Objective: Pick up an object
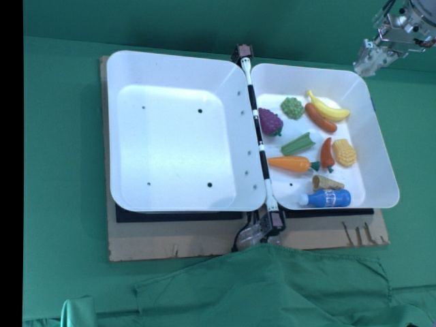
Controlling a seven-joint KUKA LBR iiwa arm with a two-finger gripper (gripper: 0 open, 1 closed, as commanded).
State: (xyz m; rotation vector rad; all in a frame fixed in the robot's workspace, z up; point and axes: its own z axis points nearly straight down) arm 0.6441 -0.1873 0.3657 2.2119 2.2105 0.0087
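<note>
We can read no writing anywhere; the blue bottle [328,198] lying at the near edge of the right bin [381,162] carries a pale label band, but it is too small to make out. Around the bins we see a green cloth [61,182] covering the bench, a brown cardboard sheet [170,244] under both bins, and a rumpled green fabric [272,285] heaped at the near edge. A black-and-white striped rod [257,131] runs along the seam between the two bins, with a dark clamp at each end. The left bin [116,128] shows only a few small dark holes in its floor. The right bin holds the toy foods, any of which could be picked: a purple bunch of grapes [270,122] near the rod, a green broccoli head [292,107], a yellow banana [328,106] touching a red sausage [320,118], a green pea pod [298,144], an orange carrot [291,163], a red chili pepper [327,154] just beside a yellow corn cob [345,152], and an ice-cream cone [328,182] just above the bottle. The gripper [368,59] hangs over the bin's far right corner, apart from all the objects; nothing is between its fingers, and we cannot tell how far apart the jaws stand.
</note>
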